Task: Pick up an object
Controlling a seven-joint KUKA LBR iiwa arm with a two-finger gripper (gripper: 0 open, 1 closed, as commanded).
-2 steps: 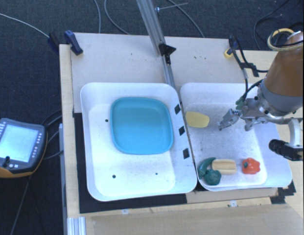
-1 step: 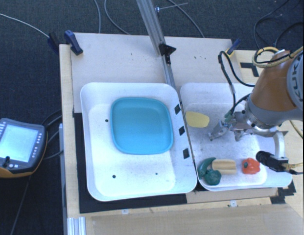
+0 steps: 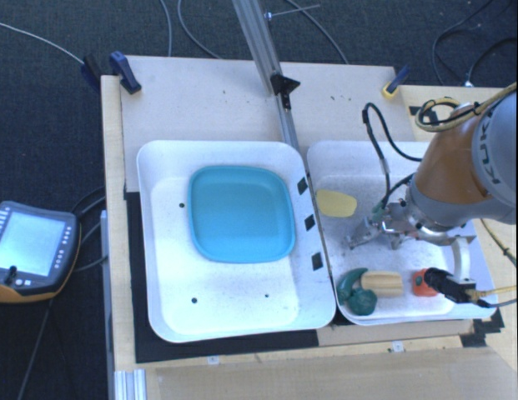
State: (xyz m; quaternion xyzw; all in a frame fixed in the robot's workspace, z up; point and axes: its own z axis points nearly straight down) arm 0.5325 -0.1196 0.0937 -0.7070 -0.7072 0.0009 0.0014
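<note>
In the right bin (image 3: pixel 359 158), my gripper (image 3: pixel 364 237) hangs low over the bin floor near the middle, reaching in from the right. A flat yellow piece (image 3: pixel 335 202) lies just up and left of it. Below the gripper, near the bin's front wall, a dark green object (image 3: pixel 356 290) rests against a tan wooden block (image 3: pixel 384 283). A small orange-red object (image 3: pixel 420 283) sits further right along the same wall. I see nothing held at the gripper's tip.
The left bin (image 3: pixel 163 223) holds a square light-blue plate (image 3: pixel 241 213). A metal pole (image 3: pixel 259 32) slants down to the divide between the bins. A teach pendant (image 3: pixel 29 248) lies off the bench at the left.
</note>
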